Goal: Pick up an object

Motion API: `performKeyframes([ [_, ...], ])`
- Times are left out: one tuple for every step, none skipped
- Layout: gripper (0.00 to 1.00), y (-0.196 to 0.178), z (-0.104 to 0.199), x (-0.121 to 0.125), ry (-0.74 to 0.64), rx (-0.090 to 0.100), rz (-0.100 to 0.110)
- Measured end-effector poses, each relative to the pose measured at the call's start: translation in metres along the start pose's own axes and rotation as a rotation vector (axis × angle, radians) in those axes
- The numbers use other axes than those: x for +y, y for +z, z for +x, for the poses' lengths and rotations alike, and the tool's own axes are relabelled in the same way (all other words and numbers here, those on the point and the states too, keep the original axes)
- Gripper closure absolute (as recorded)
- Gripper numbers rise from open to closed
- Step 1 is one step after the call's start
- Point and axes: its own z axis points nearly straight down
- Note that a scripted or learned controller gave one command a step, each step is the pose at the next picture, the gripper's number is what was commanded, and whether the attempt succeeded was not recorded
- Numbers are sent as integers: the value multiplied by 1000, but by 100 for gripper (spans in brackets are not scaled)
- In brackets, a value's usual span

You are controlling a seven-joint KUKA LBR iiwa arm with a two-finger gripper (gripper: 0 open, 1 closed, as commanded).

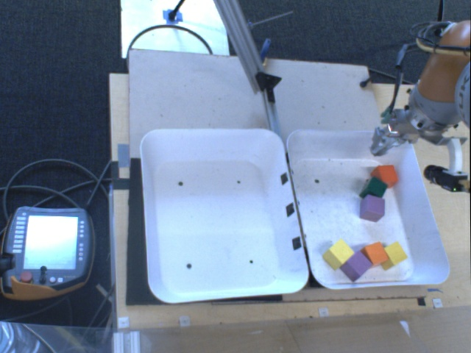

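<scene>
The right bin [324, 160] holds several small blocks. An orange block [385, 174], a dark green block [374, 188] and a purple block [372, 207] lie in a line near its right wall. At the front sit a yellow block [338, 254], a purple block [356, 265], an orange block [376, 253] and a yellow block [395, 254]. My gripper [380, 143] hangs over the bin's back right part, just behind the orange block, with nothing seen between its fingers.
The left bin [213, 212] stands beside the right one. A slanted metal pole [239, 28] crosses the back of the bench. A teach pendant [45, 252] lies on the floor at the left. A black fitting [445, 176] sits right of the bin.
</scene>
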Motion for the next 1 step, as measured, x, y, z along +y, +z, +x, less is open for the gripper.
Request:
performKeyframes([
  [100,-46,0,7,-1,0,-1],
])
